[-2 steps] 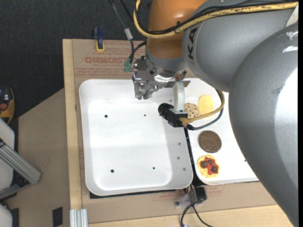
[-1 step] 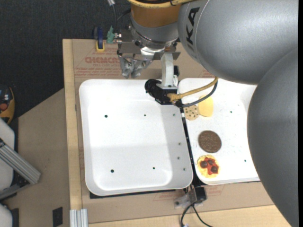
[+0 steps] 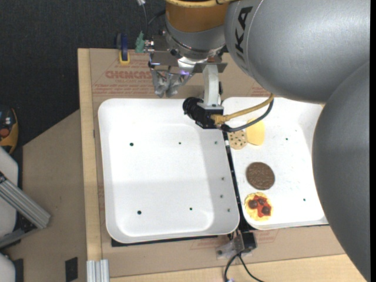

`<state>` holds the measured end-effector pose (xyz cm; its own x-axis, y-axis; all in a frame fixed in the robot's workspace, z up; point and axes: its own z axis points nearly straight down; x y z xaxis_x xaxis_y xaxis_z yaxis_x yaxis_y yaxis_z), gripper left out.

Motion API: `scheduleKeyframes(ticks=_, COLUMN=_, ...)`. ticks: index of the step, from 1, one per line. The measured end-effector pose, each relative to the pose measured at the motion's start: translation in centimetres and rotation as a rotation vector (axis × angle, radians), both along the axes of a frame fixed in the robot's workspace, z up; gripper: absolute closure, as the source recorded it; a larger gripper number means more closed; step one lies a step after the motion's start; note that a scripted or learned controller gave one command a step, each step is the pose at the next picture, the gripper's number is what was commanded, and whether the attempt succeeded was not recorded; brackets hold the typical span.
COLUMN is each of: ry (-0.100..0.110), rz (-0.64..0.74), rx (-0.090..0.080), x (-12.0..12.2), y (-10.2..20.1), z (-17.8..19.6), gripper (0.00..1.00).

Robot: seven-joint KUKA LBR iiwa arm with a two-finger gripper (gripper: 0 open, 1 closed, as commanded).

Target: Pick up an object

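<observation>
My gripper [image 3: 167,86] hangs below the orange-banded wrist, over the back rim of the left bin [image 3: 117,157] and the cardboard behind it. I see nothing held in it. The objects lie in the right bin [image 3: 299,157], along its left side: a pale speckled cookie [image 3: 237,138], a yellow piece [image 3: 255,134] touching it, a round brown cookie [image 3: 260,175], and a yellow disc with red topping [image 3: 258,207] near the front. All of them sit well to the right of the gripper and nearer the front.
A black fitting [image 3: 200,113] with a yellow cable sits at the back of the divider between the bins. The grey arm [image 3: 305,51] covers the upper right. A blue and yellow clamp [image 3: 123,49] stands at the cardboard's back edge.
</observation>
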<state>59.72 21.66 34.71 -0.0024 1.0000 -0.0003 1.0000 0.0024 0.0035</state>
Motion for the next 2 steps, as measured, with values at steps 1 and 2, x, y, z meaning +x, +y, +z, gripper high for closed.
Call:
scheduleKeyframes(ticks=1, ry=-0.003, rz=0.001, rx=0.0, x=0.0, y=0.1, z=1.0, gripper=1.0)
scheduleKeyframes(ticks=2, ry=-0.005, rz=0.002, rx=0.0, x=0.0, y=0.1, z=2.1, gripper=1.0)
